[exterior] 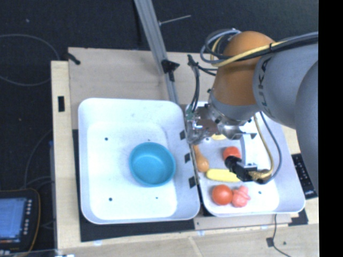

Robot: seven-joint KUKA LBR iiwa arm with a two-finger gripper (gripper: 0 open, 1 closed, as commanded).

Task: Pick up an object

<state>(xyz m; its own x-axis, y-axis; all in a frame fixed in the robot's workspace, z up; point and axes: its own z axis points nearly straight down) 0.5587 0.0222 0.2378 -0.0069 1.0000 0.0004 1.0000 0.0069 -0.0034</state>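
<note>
Camera view, from above at a slant: a pale wooden bench (115, 71) stands on a dark floor, with thin cables trailing over the floor to its left. On the bench sit two shallow white bins, the left bin (102, 119) and the right bin (286, 194), edges touching. A grey metal rail (153, 36) slants across the bench toward the seam between them. Off the bench's lower left corner lies a handheld pendant (13, 218) with a lit blue screen; its text is too small to read. Dark lettering on the grey arm (284, 76), beside its orange band, is cut off and cannot be read with confidence.

The left bin holds a blue bowl (153, 164), upright. In the right bin, taken from the bowl: an orange oblong piece (201, 163) lies nearest, then a yellow banana (222, 175), a red tomato (221, 195) touching a pink item (241, 196), and a smaller red fruit (231, 153) beyond.

The gripper (197, 128) hangs over the right bin's near wall, above the orange piece. Cables and the wrist mask it; whether it is open or closed cannot be told.
</note>
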